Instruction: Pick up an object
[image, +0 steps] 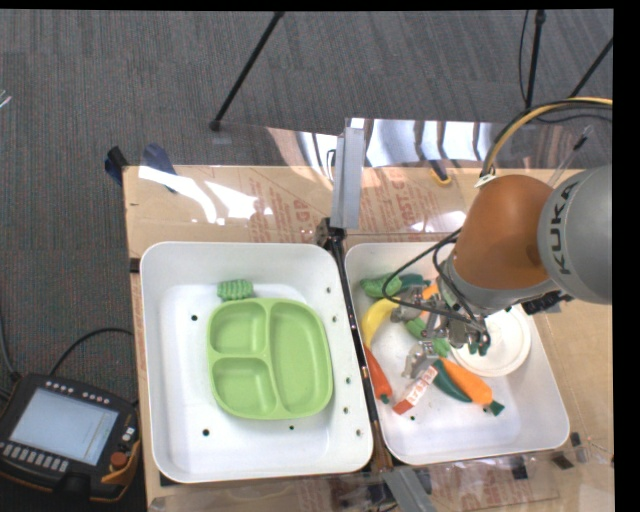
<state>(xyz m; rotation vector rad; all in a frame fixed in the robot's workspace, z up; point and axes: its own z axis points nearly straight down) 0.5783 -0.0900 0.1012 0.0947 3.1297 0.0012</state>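
Here the gripper (425, 352) hangs low in the right bin (540, 420), its claw spread, with a toy carrot (468, 382) at its four o'clock.

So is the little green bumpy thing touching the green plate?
Cannot tell. In the camera view the small green bumpy thing sits right at the far rim of the green plate; no plain gap or contact.

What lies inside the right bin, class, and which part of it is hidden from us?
The right bin holds a yellow banana, orange carrots, green toy pieces and a white plate. The arm covers its upper right part.
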